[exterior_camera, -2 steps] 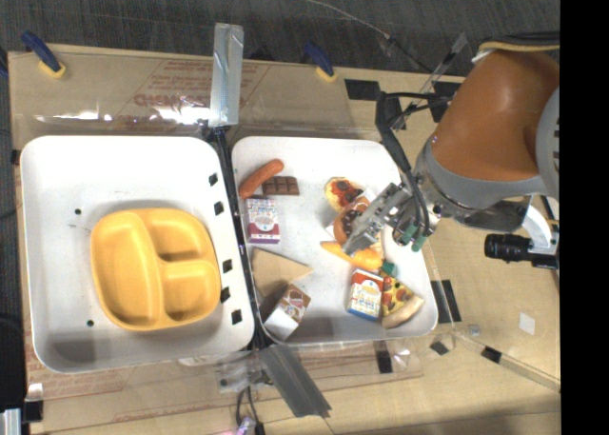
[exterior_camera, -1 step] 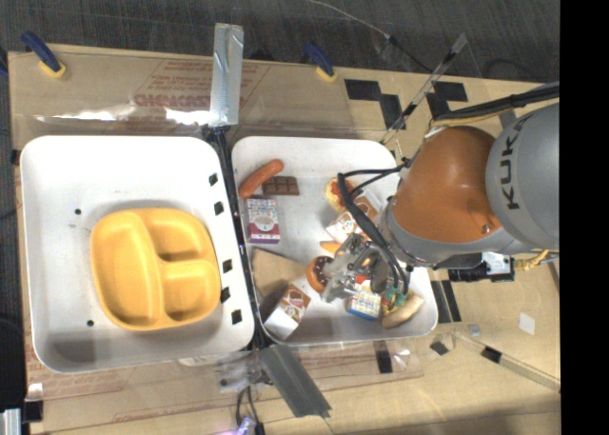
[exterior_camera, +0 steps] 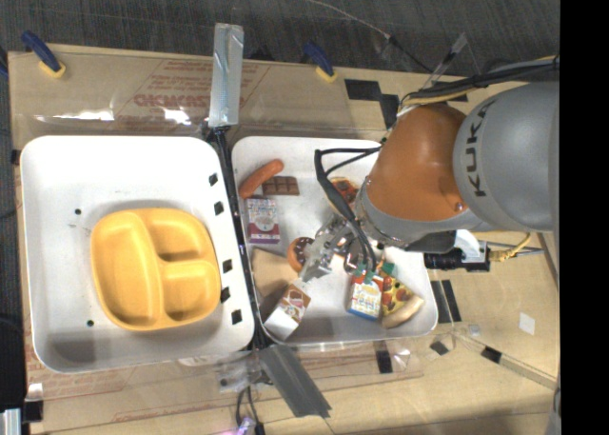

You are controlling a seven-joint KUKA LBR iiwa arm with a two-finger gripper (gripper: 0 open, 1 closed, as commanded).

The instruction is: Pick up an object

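My claw (exterior_camera: pixel 319 257) hovers low in the right bin (exterior_camera: pixel 328 149), beside a small round brown toy (exterior_camera: pixel 299 250); whether it is released or clenched I cannot tell. The toy looks light, stiff and smooth: grip across its middle. Neighbouring packets (exterior_camera: pixel 265 220) crowd it; the left bin (exterior_camera: pixel 48 176) holds a yellow tray (exterior_camera: pixel 152 266).

1. Two white bins (exterior_camera: pixel 38 233) are seen side by side
2. One yellow tray (exterior_camera: pixel 152 266) is counted in the left bin
3. One sausage (exterior_camera: pixel 260 177), one purple packet (exterior_camera: pixel 264 221), one carton (exterior_camera: pixel 285 312), one juice box (exterior_camera: pixel 365 297) and one pizza slice (exterior_camera: pixel 402 304) are counted in the right bin (exterior_camera: pixel 285 149)
4. Two blue clamps (exterior_camera: pixel 43 52) are seen at the far edge
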